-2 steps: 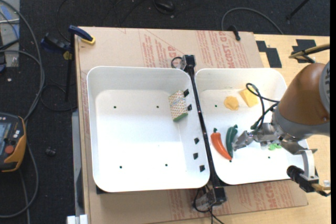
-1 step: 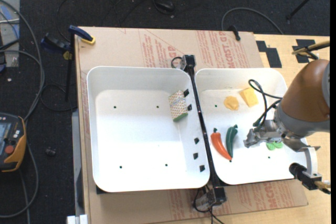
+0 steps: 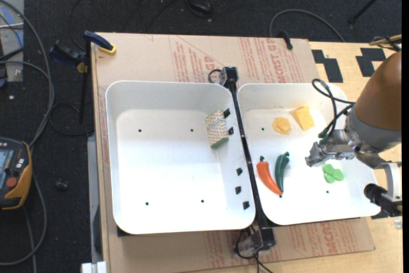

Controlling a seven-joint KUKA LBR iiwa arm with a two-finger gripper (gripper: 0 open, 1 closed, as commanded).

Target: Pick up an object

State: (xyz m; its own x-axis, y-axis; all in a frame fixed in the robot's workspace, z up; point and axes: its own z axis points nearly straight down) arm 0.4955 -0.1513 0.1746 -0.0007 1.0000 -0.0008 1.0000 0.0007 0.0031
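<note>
- Nothing has been lifted, as far as the camera view shows: every object lies on a bin floor.
- Gripper (image 3: 317, 157) hangs low over the right bin (image 3: 291, 217), at about four o'clock from that bin's centre. Whether it is spread or closed cannot be made out at this size, and no object is visibly held.
- Nearest candidate: a small green piece (image 3: 331, 173), lying flat just beside the gripper at its five o'clock. It appears lumpy and leaf-like, bright green, and partly overlapped by the wrist; contact cannot be confirmed.
- Other contents of the right bin: a green pepper (image 3: 281, 167) and a red pepper (image 3: 269, 177) lying side by side near the bin's centre, and two yellow pieces (image 3: 293, 122) at about twelve o'clock, well apart from the gripper.
- Left bin (image 3: 128, 99): a patterned block (image 3: 217, 128) with a green end rests by the right wall, at about three o'clock.
- Judgement: the task is at the approach or grasp stage; the grasp, lift and clearance of the bin floor all remain to be done.
</note>
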